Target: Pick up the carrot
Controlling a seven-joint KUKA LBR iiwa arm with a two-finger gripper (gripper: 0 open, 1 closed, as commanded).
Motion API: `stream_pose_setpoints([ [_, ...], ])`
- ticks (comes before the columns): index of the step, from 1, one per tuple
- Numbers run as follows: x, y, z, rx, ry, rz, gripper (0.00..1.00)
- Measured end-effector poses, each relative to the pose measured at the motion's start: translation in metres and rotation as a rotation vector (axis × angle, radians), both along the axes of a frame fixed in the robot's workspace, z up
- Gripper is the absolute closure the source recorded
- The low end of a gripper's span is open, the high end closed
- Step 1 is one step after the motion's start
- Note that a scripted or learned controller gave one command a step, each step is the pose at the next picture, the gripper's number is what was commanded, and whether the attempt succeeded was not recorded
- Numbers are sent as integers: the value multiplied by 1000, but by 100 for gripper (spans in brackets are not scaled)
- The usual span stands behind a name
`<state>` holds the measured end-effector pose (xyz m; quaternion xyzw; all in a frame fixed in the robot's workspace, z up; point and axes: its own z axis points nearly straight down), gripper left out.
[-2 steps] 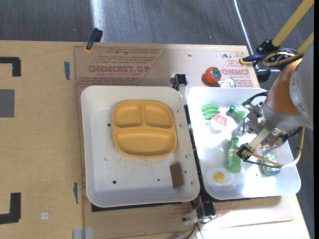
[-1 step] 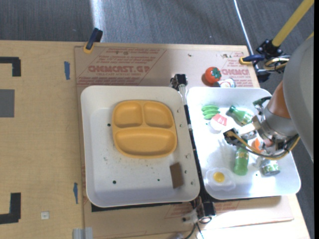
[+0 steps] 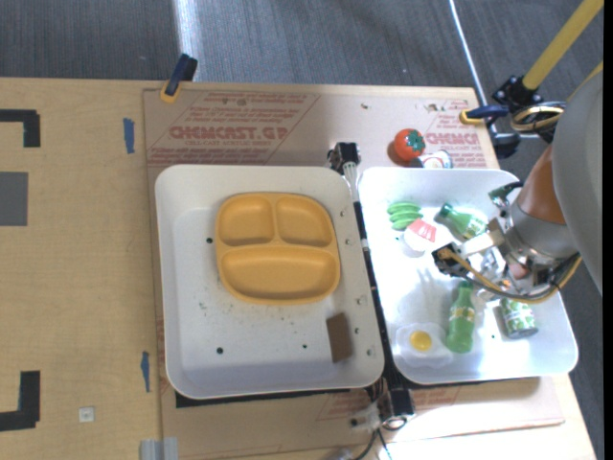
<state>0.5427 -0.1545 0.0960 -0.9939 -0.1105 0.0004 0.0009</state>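
Observation:
My gripper (image 3: 486, 268) hangs low over the middle of the right bin (image 3: 556, 353), on the grey arm that comes in from the right with its orange band above the wrist. A small pinkish-orange patch (image 3: 518, 269) shows just under the wrist; I cannot tell whether it is the carrot. An upright green bottle (image 3: 462, 318) stands right below the gripper, close to it. Nothing can be seen between the fingers.
The right bin also holds a green pea pod (image 3: 403, 212), a pink and white piece (image 3: 419, 234), a second green bottle (image 3: 461, 220), a fried egg (image 3: 420, 339) and a small can (image 3: 520, 320). The left bin (image 3: 182, 286) bears a yellow divided plate (image 3: 278, 247) and a brown block (image 3: 338, 336). A tomato (image 3: 407, 145) lies behind the bins.

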Motion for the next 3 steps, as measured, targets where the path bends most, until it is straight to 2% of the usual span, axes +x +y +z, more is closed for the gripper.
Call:
stream_pose_setpoints([
  [1,-10,-32,97,-1,0,-18,100],
  [2,84,-36,44,-1,0,19,100],
  [3,30,-49,166,-2,-2,98,100],
])
